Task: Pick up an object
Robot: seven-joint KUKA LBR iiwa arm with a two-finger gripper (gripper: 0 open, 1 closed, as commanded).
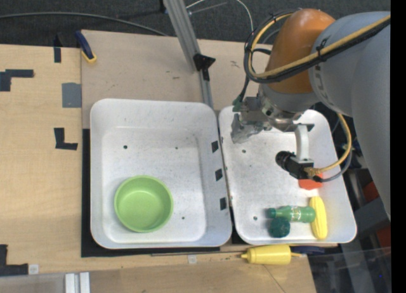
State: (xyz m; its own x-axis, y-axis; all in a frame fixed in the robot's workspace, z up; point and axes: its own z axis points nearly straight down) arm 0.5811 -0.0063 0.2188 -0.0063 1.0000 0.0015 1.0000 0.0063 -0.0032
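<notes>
Bowl (green) in left bin

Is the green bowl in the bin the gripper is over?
No, the green bowl lies in the view's left bin; the gripper is above the right bin.

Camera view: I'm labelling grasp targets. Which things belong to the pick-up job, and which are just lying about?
For the job: gripper above the right bin; green bowl in the left bin; green bottle and yellow item in the right bin.
Lying about: yellow bottle outside the bins; blue-and-yellow clamp.
</notes>
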